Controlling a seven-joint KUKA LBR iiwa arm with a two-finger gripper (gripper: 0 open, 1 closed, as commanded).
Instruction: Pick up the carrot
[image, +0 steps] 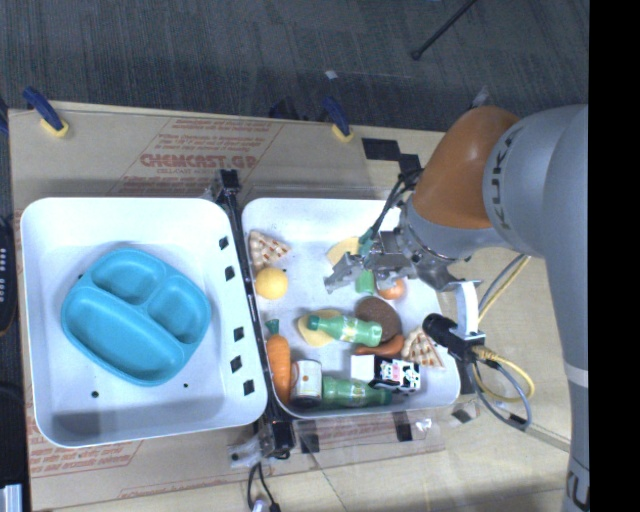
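Carrot (279, 364) lies at the lower left of the right bin (300, 212), tight against the divider wall, touching a small can (307, 381) and just beside a green bottle (355, 391). Gripper (350, 270) hovers in the bin's upper middle, well apart from the carrot, over the clutter near a lemon (270, 284) and a second green bottle (343, 328); its fingers look spread and hold nothing. Risk: the wall and can crowd the carrot, so a descending finger may strike the rim or pinch the can instead, and the carrot could slip out.
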